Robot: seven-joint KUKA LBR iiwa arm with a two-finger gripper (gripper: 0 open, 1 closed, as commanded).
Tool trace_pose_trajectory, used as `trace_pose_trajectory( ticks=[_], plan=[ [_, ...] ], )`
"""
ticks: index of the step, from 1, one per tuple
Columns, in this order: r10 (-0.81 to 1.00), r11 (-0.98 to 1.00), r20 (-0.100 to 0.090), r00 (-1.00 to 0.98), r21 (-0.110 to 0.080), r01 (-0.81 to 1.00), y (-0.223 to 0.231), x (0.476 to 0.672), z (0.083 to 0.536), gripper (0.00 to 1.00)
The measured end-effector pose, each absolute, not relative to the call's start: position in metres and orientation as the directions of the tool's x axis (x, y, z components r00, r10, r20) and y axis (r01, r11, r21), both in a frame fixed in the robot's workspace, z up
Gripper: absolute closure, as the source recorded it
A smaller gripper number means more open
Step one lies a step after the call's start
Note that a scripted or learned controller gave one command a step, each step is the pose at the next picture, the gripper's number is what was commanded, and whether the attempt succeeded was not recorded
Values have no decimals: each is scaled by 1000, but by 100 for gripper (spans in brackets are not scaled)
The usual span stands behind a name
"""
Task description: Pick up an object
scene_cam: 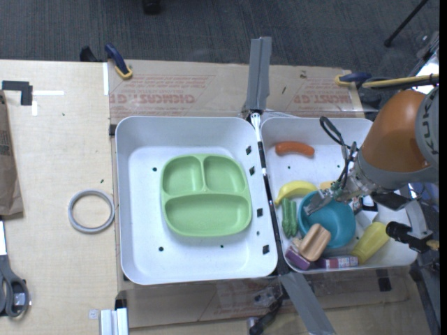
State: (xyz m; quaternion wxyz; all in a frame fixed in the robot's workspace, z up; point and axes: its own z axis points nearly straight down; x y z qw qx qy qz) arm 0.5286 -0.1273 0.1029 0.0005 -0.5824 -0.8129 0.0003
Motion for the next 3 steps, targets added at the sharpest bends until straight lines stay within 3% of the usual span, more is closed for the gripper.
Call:
trace_pose_trajectory(
  ticks=[1, 2, 3],
  plan=[
    [949, 315, -1, -315, -2, 949, -131, 528, 112, 100],
    [965, 262, -5, -262, 1, 965, -68, 585, 192, 100],
    [988, 154, -12, -154, 4, 988, -59, 573, 197, 100]
  ],
)
